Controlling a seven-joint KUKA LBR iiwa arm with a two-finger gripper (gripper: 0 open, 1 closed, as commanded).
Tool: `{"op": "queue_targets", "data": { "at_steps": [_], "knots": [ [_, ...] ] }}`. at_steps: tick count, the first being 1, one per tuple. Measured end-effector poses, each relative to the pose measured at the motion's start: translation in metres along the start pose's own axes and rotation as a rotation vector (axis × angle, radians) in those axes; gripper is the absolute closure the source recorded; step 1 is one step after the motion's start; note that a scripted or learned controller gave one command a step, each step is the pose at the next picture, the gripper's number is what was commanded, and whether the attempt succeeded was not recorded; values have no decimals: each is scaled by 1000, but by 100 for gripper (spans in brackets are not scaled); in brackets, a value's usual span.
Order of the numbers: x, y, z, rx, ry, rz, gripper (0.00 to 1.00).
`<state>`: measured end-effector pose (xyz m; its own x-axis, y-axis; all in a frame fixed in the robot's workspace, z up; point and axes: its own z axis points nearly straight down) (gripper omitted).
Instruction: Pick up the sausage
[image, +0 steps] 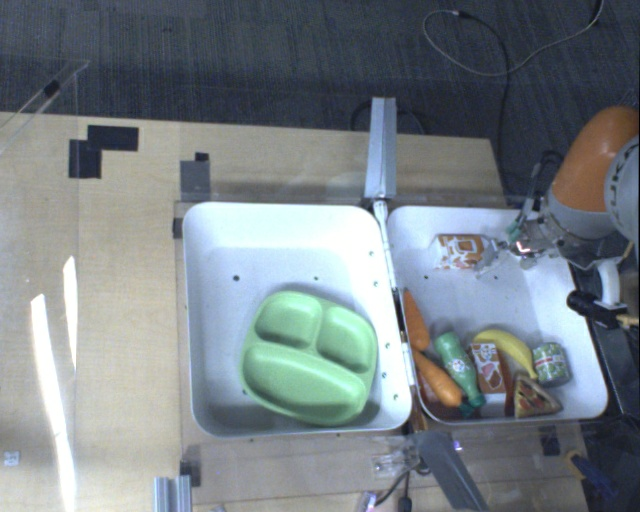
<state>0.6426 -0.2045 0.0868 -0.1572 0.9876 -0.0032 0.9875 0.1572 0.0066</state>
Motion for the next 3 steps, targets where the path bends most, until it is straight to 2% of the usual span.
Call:
{"op": "queue_targets", "data": {
  "at_steps": [2,3],
  "knots": [
    [0,0,0,0,0,0,0],
    [49,29,-1,28,0,-161,0]
  ]
}}
